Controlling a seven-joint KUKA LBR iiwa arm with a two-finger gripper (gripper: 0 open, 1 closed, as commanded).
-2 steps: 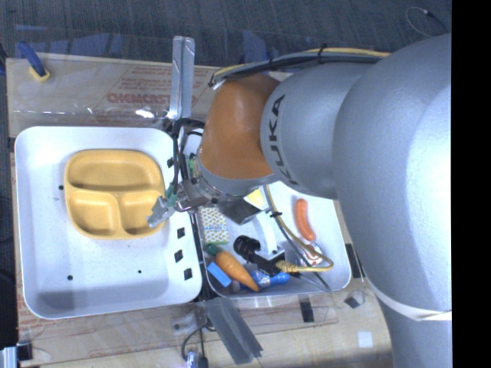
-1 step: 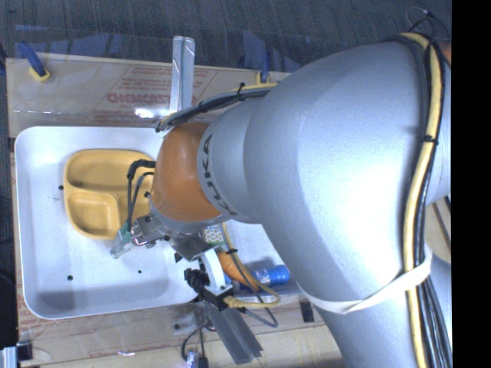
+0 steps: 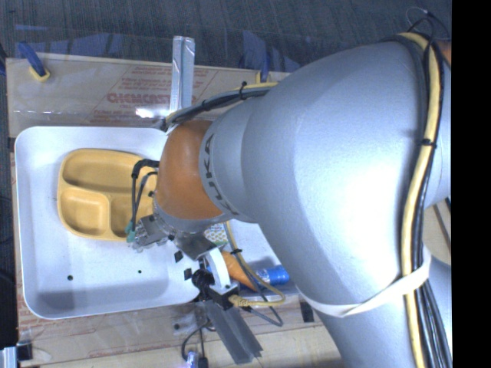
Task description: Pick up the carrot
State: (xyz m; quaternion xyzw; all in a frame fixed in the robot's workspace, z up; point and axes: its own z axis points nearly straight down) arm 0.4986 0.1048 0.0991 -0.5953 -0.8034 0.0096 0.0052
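The yellow dish (image 3: 92,198), a divided one, sits in the upper half of the left bin (image 3: 46,282) and serves as reference for all positions below. The arm (image 3: 330,167) covers most of the scene to the right of the dish, with its orange wrist band beside the dish's right edge. The carrot (image 3: 242,271) shows as a short orange length to the right of the dish and lower in the view, apparently in the neighbouring bin. Most of it is hidden under the wrist hardware. A blue object (image 3: 273,275) lies further right of the dish, touching or just beside the carrot; contact cannot be confirmed. The pincer (image 3: 234,336) extends lower in the view than the dish, past the carrot and over the table (image 3: 115,328) edge. Whether it is spread or pressed together cannot be told, and nothing is seen pinched in it. Assessment: the carrot is not yet secured. Risks: the pincer looks offset from the carrot, so a closure here would likely catch nothing. The blue object is close enough to be taken or pushed instead. The carrot's rounded, tapered form may slip from an off-centre pinch.
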